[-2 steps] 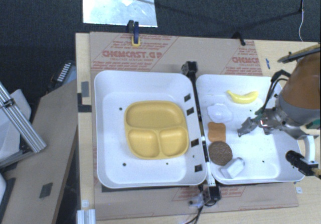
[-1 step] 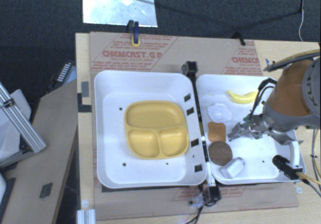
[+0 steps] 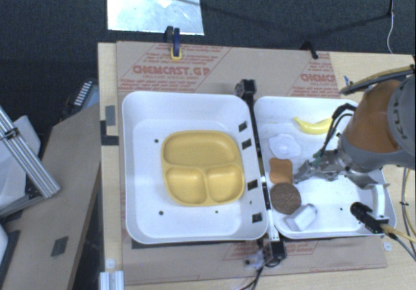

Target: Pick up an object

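The right bin (image 3: 328, 106) holds a yellow banana (image 3: 311, 125) at the back and a flat white round piece (image 3: 284, 146) in front of it. Nearer lie a tan square block (image 3: 281, 169), a brown round disc (image 3: 285, 197) and a small white cup (image 3: 301, 218) on its side. My gripper (image 3: 307, 170) reaches in from the right and hangs low over the bin floor, just right of the tan block and above the brown disc. Nothing shows in its grasp.
The left bin (image 3: 140, 119) holds a yellow three-compartment plate (image 3: 198, 166). A black divider with clips (image 3: 250, 129) runs between the bins. The grey and orange arm (image 3: 380, 129) covers the right bin's right side.
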Motion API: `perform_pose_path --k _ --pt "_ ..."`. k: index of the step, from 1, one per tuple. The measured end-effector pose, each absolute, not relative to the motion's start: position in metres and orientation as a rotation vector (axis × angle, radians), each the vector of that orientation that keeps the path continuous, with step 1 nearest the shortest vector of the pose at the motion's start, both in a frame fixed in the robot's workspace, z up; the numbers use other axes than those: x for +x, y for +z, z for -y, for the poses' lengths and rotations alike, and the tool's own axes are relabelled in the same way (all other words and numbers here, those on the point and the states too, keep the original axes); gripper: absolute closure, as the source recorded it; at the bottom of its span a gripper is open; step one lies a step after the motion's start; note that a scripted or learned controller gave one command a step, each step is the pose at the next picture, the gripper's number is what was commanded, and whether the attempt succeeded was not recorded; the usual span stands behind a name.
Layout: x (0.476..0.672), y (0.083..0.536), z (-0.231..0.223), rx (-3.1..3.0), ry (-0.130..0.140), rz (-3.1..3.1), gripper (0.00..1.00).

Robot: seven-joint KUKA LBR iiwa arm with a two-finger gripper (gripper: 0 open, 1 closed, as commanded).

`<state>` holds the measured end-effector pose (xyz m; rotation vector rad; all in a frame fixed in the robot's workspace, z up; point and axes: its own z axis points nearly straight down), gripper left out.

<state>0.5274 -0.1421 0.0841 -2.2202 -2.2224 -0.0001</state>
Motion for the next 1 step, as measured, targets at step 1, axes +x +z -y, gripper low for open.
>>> perform_pose_path --k 1 --pt "0.5283 0.0954 0.1424 -2.222 -0.002 2.224 1.0"
